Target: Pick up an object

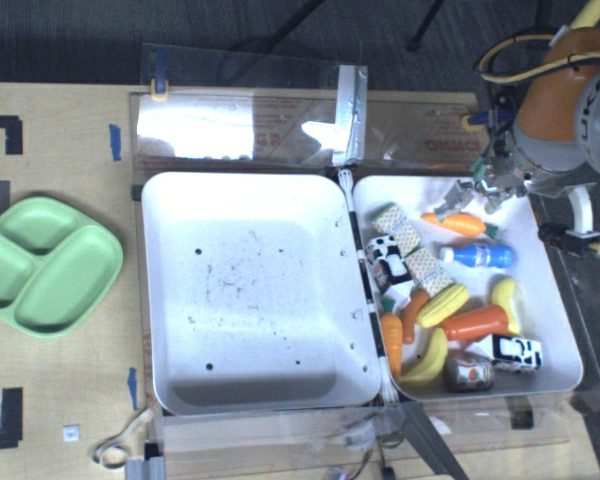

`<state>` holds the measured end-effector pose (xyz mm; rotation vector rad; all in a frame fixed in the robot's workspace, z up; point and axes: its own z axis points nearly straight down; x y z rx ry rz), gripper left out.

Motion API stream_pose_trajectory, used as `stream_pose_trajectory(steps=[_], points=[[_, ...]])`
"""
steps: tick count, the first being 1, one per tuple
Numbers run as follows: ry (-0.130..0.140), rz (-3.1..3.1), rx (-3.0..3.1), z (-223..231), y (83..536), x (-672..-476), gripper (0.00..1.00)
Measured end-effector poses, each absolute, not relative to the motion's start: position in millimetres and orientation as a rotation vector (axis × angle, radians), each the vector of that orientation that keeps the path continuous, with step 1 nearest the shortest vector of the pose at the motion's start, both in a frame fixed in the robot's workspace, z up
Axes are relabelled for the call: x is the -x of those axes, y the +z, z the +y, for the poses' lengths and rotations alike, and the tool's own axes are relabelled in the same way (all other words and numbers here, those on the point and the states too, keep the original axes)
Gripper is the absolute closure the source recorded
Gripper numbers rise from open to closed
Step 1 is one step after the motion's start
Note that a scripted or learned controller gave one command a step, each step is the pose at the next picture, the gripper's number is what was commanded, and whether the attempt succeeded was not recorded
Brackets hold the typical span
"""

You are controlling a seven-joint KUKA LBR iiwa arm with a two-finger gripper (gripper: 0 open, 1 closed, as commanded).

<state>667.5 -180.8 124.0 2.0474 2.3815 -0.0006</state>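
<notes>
You had the grey arm with the orange band reaching in over the far right corner of the desk, its metal gripper point(485, 190) low above the far edge of the right-hand shallow white bin point(565, 368). The jaws were too small and too cluttered against the wrist hardware to read; you could not tell whether they stood spread or pressed together, and nothing showed between them.

The nearest candidate was the orange plastic carrot with a green tip point(458, 224). It lay in the far part of the right bin, just beside the gripper, on the side toward the near edge of the desk and slightly toward the left bin. Its long axis ran roughly parallel to the far edge of the desk, green tip toward the right edge. Judged from this, a grasp would call for the jaws to close across the short axis, that is, along the near-far direction.

Just beyond it, toward the near edge, lay the blue and white plastic bottle point(478, 257), on about the same axis. The remaining toys, including the yellow plastic banana point(427, 360) and the small printed tin can point(469, 372), were heaped nearer the near edge, well apart from the gripper.

The left-hand shallow white bin point(180, 368) held no candidates. The pick was not yet made.
</notes>
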Motion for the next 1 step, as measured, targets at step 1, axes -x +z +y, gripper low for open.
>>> stream_pose_trajectory(steps=[1], points=[[0.004,2.366,-2.07,-202.0,92.5,-657.3,0.0]])
